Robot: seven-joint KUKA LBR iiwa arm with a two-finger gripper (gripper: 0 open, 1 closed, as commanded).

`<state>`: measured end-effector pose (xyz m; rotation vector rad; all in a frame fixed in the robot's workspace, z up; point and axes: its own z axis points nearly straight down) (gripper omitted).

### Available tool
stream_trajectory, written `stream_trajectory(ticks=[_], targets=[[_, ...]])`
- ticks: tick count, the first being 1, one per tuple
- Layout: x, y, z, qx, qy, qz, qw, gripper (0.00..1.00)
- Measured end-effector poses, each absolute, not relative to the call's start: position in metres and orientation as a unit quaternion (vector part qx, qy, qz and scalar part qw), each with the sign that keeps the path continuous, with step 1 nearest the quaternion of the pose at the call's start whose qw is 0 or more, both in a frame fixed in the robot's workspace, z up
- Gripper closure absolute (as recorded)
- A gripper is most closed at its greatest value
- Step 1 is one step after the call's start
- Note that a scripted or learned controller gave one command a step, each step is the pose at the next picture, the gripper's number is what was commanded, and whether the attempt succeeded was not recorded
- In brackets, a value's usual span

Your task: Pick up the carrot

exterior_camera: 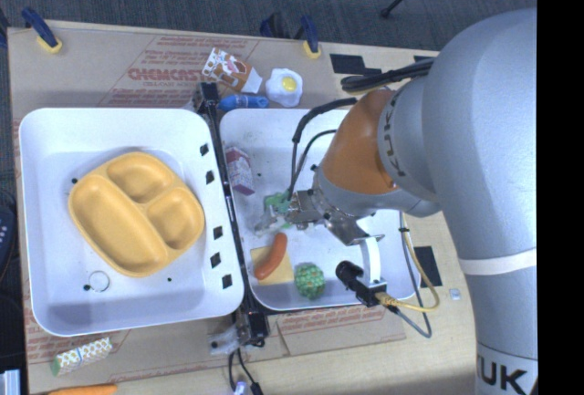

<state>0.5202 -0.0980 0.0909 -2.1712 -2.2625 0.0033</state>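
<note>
End effector low in right bin, opening cannot be judged | carrot lies just below it, not lifted | grasp and lift remain.

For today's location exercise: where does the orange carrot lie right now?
The slim orange carrot lies in the right white bin, near its front-left corner, on a yellow wedge and left of a green knobbly ball.
</note>
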Motion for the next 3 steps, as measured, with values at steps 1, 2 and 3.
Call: stream_trajectory(ticks=[1, 2, 3], targets=[[0.52, -0.098, 0.101, -0.691, -0.723, 0.0016, 0.004, 1.0], [0.492, -0.154, 0.092, -0.651, -0.76, 0.0006, 0.002, 1.0], [0.478, -0.211, 0.163, -0.621, -0.784, 0.0003, 0.001, 1.0]])
